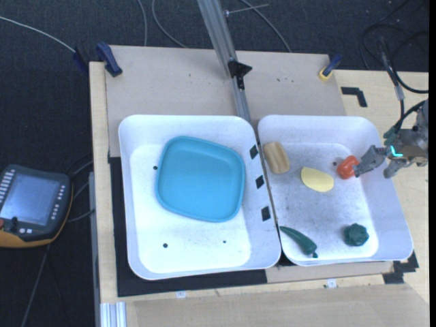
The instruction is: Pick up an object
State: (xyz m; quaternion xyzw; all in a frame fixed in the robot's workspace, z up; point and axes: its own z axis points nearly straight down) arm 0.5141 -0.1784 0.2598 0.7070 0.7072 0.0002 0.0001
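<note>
The right bin (381,247) holds several small objects. A small red-orange piece (347,167) lies near the bin's right side, with a flat yellow piece (317,179) just left of it. A tan block (276,157) sits by the left wall. At the front lie a long green pepper (300,240) and a dark green lump (355,234). My gripper (374,172) hangs at the bin's right edge, open, with nothing between its fingers. Its left finger (368,162) is close beside the red-orange piece, on that piece's right.
A square blue plate (201,178) fills the middle of the left bin (136,203). A metal pole (218,26) slants down from the top to the divide between the bins. A teach pendant (30,203) rests on the floor at far left.
</note>
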